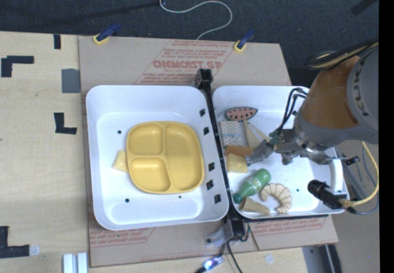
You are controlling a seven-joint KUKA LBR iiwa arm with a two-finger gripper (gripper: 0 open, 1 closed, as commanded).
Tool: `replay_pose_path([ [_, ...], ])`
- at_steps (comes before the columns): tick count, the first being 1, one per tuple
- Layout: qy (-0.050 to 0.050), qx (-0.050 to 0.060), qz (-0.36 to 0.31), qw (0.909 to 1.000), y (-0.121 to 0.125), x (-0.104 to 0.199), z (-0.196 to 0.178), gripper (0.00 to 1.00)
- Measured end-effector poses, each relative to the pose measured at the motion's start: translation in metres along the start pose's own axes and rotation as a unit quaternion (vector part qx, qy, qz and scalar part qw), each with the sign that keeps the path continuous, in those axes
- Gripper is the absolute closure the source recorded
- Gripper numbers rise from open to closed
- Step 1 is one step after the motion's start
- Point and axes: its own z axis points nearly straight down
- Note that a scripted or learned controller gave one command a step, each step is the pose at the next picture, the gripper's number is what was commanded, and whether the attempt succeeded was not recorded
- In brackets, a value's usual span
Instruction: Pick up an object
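Observation:
The right bin [306,174] holds several toy foods. A watermelon slice [240,113] lies at the back, with a speckled cracker [231,133] below it. A yellow cheese wedge [236,163] sits by the left wall. Nearer the front lie a green pickle-like piece [253,183], a tan croissant [277,196] and a beige cone [255,206]. My gripper [261,149] hangs over the middle of this bin, slanting left toward the cheese wedge. I see nothing held in it.
The left bin [104,108] carries a yellow divided plate [165,156] with a pale yellow wedge [119,160] poking out at its left. The arm's orange band [329,102] looms over the right bin's right side. A black clip [204,77] joins the bins at the back.

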Motion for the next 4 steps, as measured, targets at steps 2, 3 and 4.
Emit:
replay_pose_path([
  [2,-0.002,-0.006,0.001,1.0,0.006,0.005,0.067,0.0],
  [3,-0.001,-0.005,0.001,1.0,0.005,0.005,0.057,1.0],
  [4,-0.001,-0.004,0.001,1.0,0.003,-0.004,0.002,1.0],
])
